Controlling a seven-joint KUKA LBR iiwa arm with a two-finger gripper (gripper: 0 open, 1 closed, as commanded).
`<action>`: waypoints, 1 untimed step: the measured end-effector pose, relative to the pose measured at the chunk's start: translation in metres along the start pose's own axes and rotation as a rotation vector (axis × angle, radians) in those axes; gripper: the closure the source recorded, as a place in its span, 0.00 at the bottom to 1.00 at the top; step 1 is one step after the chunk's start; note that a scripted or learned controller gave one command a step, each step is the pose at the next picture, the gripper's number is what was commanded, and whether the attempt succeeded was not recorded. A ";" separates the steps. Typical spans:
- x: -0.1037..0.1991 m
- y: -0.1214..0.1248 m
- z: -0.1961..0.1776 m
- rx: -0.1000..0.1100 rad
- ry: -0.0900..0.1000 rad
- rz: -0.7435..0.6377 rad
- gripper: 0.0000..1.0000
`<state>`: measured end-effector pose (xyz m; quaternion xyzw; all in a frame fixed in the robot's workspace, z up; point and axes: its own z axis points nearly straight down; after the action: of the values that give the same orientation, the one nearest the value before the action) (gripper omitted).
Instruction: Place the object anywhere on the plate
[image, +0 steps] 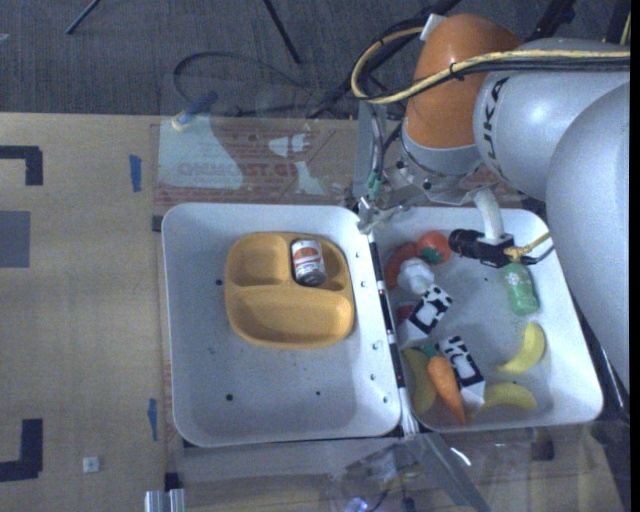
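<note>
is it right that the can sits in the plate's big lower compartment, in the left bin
Not quite. The camera view shows the can in the plate's upper right compartment, not the big lower one. The plate is indeed in the left bin.

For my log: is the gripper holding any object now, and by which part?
Cannot be told. The gripper sits at the bins' top edge; the can already lies on the plate.

One camera fixed overhead looks down at a slant, close enough that both bins (190, 400) span centre frame, the arm (560, 130) crowding upper right.
</note>
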<state>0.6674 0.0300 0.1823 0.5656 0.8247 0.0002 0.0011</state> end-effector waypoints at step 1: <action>0.000 0.000 0.000 0.000 0.000 0.000 0.00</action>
<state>0.6676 0.0300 0.1826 0.5656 0.8247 0.0002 0.0013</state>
